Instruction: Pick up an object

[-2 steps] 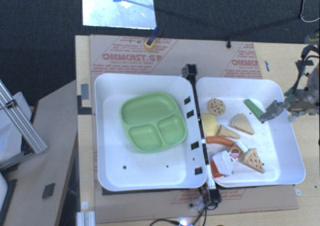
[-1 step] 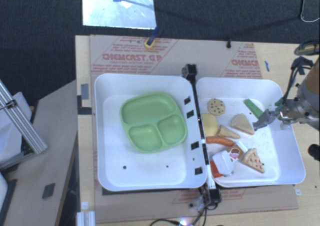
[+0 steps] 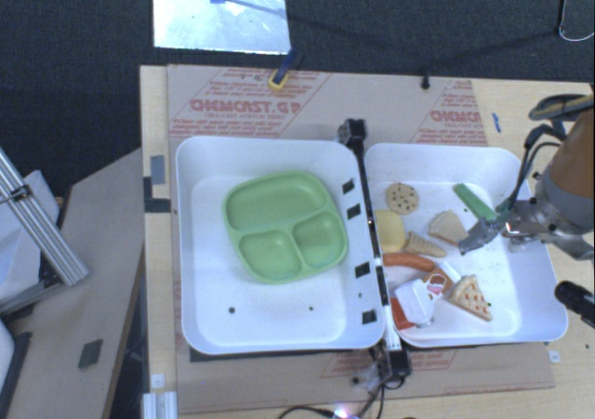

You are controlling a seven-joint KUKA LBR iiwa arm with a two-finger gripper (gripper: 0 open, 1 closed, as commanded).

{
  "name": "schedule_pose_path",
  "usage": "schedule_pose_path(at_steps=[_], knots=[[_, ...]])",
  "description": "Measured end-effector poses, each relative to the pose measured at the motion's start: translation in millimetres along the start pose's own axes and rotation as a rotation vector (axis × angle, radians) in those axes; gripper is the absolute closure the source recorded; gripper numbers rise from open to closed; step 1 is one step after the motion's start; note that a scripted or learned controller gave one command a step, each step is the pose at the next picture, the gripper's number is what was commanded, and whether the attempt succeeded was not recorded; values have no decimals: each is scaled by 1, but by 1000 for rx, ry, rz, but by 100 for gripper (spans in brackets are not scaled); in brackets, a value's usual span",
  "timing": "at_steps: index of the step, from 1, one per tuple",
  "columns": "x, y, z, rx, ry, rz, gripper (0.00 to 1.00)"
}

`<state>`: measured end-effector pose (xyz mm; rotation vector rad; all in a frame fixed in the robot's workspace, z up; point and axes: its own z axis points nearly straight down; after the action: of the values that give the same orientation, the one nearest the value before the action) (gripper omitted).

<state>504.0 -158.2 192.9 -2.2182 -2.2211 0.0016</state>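
Note:
The right bin (image 3: pixel 530 310) holds several toy foods. A cookie (image 3: pixel 402 197) lies at the back. A yellow piece (image 3: pixel 390 229), a bread wedge (image 3: pixel 448 225), a cone (image 3: pixel 424 244), an orange sausage (image 3: pixel 407 261), a pizza slice (image 3: pixel 469 297) and a red-and-white carton (image 3: pixel 416 302) lie nearer. A green stick (image 3: pixel 474 201) slants beside the arm. My gripper (image 3: pixel 479 236) reaches in from the right, low over the bin. It sits just right of the bread wedge and below the green stick. Nothing is visibly held.
The left bin (image 3: pixel 209 315) carries a green divided plate (image 3: pixel 284 227). A black divider (image 3: pixel 364 231) with clips separates the bins. The arm's grey body (image 3: pixel 567 194) overhangs the right bin's right edge.

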Motion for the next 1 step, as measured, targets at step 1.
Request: schedule_pose_path(at_steps=[1], knots=[[9,-2,46,1,1,0,0]])
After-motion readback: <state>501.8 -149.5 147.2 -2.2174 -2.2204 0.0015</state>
